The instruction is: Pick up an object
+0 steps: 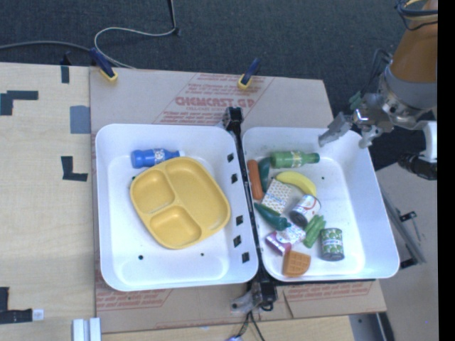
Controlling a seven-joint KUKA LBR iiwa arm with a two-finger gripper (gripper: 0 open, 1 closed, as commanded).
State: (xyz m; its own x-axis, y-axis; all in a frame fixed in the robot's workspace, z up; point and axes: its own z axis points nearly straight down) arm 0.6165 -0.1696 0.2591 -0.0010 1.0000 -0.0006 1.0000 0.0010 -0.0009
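Where things stand: while the arm hangs at the frame's right edge, nothing is lifted yet.
Pincer (pixel 343 128): over the upper right corner of the right bin (pixel 377 212), fingers apart, nothing between them.
Nearest object: green bottle (pixel 293 159), lying in the upper part of that bin.
Direction: bottle lies to the lower left of the pincer, near but apart.
Long axis: runs left to right across the frame (cap end toward the right).
Neighbours: yellow banana (pixel 298 182) just below it, orange carrot (pixel 254 180) to its left.
Next move, judged: descend leftward, fingers straddling the bottle's short width.
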